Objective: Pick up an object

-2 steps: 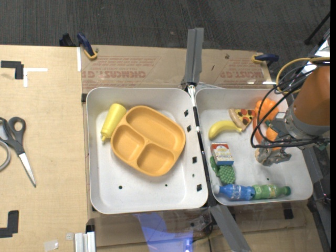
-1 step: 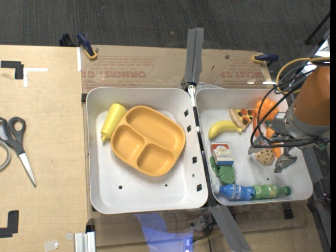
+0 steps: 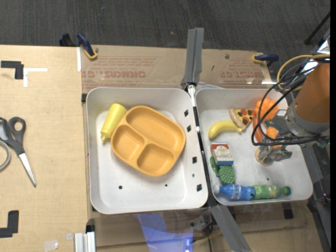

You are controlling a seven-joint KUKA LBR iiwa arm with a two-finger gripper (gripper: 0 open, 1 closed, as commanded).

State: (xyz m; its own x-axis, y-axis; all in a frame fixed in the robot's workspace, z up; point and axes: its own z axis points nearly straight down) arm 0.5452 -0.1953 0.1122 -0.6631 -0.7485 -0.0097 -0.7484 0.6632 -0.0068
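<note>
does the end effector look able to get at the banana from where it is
Probably yes. The end effector is low in the right bin, and the banana lies to its left with bare bin floor between them. The pizza slice by the banana's tip may crowd a grasp.

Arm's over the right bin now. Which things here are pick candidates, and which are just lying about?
Candidates, right bin near the gripper: banana, pizza slice, small carton, blue bottle, green bottle.

Lying about: scissors on the bench; yellow bottle and divided plate in the left bin.
</note>
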